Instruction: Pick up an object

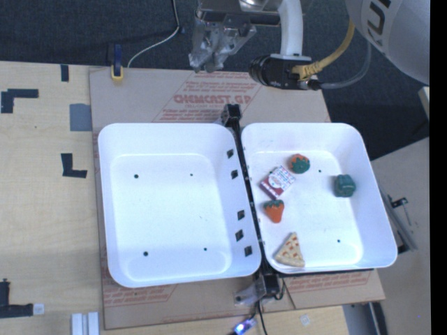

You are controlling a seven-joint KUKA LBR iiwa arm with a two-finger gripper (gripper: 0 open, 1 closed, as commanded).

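Grey robot arm with metal two-finger gripper [213, 51] and trailing cables.

Large rounded pale grey housing at top right, marked with part of dark lettering. White cylindrical link beneath a shiny silver wrist section. Gripper body boxy, dull metallic grey, narrowing to grey fingers. Yellow-orange sheathed hose curving to a black fitting beside the white link, with a thinner black cable alongside.

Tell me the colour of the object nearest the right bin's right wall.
Dark teal-green object, seen in the camera view.
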